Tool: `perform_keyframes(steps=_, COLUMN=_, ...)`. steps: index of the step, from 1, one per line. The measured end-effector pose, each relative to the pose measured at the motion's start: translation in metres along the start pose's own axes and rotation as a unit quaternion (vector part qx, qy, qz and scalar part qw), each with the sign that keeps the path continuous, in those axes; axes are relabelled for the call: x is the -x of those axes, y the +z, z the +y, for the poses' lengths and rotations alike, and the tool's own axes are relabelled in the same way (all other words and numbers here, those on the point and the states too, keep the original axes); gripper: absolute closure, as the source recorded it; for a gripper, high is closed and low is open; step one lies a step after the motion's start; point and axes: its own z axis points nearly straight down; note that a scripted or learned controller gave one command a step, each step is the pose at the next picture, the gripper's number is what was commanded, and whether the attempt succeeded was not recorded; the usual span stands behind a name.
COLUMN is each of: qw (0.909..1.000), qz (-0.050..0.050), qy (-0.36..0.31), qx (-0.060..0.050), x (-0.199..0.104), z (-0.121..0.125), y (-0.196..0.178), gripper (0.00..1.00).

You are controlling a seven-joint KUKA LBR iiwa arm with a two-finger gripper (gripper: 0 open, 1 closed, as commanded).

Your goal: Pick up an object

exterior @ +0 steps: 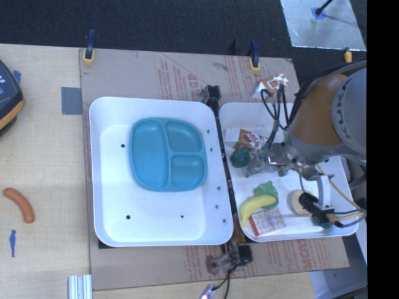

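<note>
poised low in the right bin (349,229), gripper (267,161) with jaw state impossible to tell; nothing lifted yet, dark green ball (240,159) just left of jaws, banana (255,205) below, grasp and lift pending

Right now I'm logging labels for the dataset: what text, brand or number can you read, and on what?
Red print across the cardboard sheet: too blurred to read.
Red and white packet beside the banana: markings too small to read.
Orange and white packet in the right bin: unreadable.
Nothing else bears text.
</note>
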Motion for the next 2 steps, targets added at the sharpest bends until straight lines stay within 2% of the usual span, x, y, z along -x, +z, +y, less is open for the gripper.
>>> perform_keyframes(steps=1, qw=1.0000, qz=0.000, qy=0.000, qx=-0.001, x=0.005, z=-0.064, y=0.001, gripper=0.00)
perform_keyframes(steps=2, qw=1.0000, qz=0.000, qy=-0.001, qx=-0.001, x=0.006, z=-0.064, y=-0.010, gripper=1.00)
